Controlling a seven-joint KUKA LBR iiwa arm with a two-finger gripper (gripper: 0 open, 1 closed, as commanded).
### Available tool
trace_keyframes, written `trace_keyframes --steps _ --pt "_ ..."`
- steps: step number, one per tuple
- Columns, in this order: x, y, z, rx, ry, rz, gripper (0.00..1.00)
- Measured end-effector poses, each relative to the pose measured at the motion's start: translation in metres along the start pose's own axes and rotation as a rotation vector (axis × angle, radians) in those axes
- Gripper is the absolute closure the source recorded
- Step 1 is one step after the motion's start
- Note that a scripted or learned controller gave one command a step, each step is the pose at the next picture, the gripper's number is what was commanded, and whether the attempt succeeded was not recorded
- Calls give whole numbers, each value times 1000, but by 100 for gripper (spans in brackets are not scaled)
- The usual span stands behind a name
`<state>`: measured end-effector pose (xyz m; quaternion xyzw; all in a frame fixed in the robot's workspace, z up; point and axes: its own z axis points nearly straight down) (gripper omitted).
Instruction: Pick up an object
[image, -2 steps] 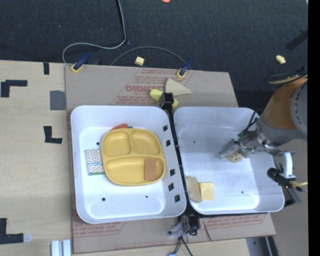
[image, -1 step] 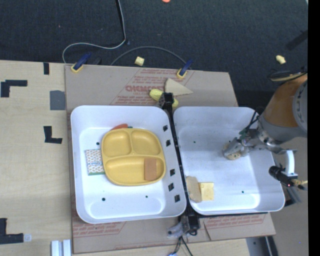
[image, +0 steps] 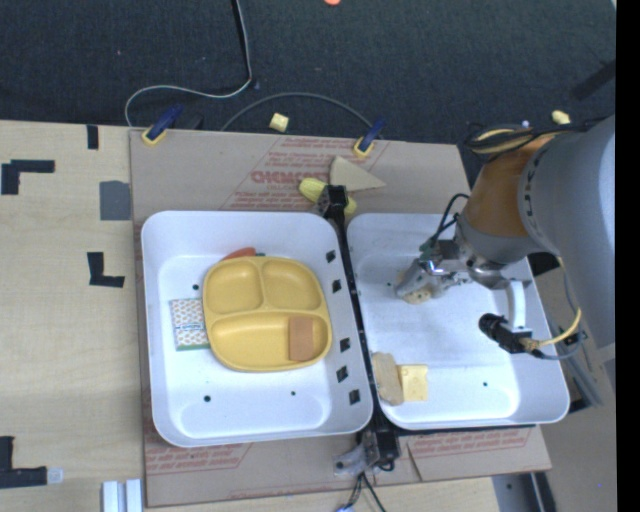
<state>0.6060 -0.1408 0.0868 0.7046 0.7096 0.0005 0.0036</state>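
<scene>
My gripper hangs low over the right bin, in its upper left part, with the grey arm and its orange band reaching in from the right. A small beige shape sits at the gripper's tip; whether it is a held thing or part of the gripper is unclear. A yellow block lies in the right bin's lower left corner, with a tan piece touching its left side. Both lie well below the gripper.
The left bin holds a yellow divided plate with a tan block in its lower right compartment. A patterned card lies at the plate's left, and a red-orange thing peeks out behind it. Clamps and cables line the far edge.
</scene>
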Motion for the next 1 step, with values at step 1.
trace_keyframes --steps 1 --pt "57 2 -105 -3 5 0 100"
